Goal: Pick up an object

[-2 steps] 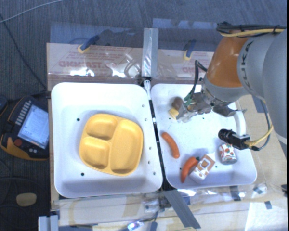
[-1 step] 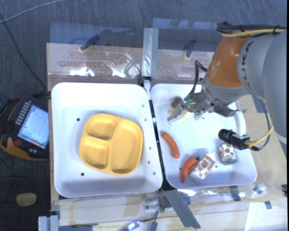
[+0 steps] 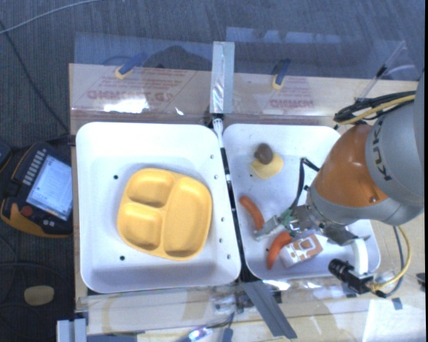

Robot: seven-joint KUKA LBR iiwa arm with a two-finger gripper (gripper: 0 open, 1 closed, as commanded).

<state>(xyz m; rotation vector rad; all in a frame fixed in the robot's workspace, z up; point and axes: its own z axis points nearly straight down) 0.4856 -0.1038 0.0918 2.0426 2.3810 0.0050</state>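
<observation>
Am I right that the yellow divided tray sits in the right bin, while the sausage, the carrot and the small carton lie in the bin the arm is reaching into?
Not quite: the camera view shows the yellow divided tray in the left bin, not the right one. The sausage, the carrot and the small carton do lie in the right bin, where the arm reaches in.

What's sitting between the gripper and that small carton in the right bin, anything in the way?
Nothing visible. The gripper hangs right beside the small carton, with the orange carrot lying alongside the carton's left, close enough to be caught in a grasp.
</observation>
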